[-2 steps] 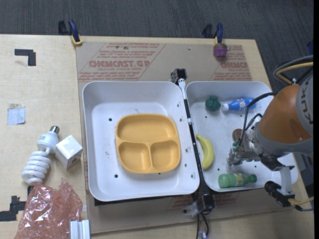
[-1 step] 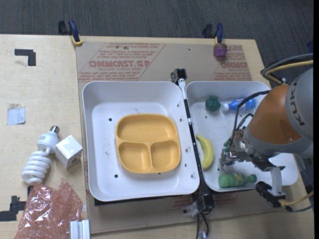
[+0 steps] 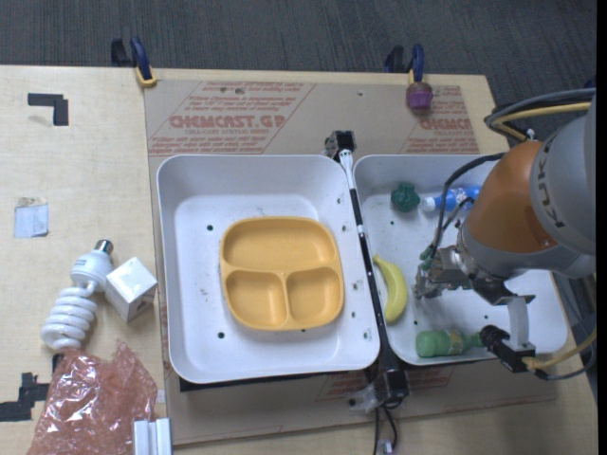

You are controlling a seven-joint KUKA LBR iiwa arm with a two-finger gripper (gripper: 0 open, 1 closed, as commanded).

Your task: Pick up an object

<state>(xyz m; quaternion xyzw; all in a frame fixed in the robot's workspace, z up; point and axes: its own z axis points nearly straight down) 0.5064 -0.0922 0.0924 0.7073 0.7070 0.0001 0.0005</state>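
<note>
While the arm [image 3: 531, 207] reaches low into the right bin [image 3: 545, 335], its gripper [image 3: 429, 281] sits just beside the banana [image 3: 392, 288], on the banana's right, with nothing visibly between its fingers. Whether those fingers are spread or pressed together I cannot tell; the wrist and cabling hide them.

Several risks stand out. The banana lies against the bin's left wall, so a descent slightly off line could strike the rim or push the fruit along instead of straddling it. Its curved, smooth skin may slip out as the fingers close. The green bottle [image 3: 442, 342] lies near the front of the bin and the small green toy [image 3: 405, 197] and blue-and-white object [image 3: 450, 198] sit towards the back; a stray sweep could scatter them. The yellow tray [image 3: 282, 273] in the left bin [image 3: 185, 254] looks well apart from any trouble.
</note>
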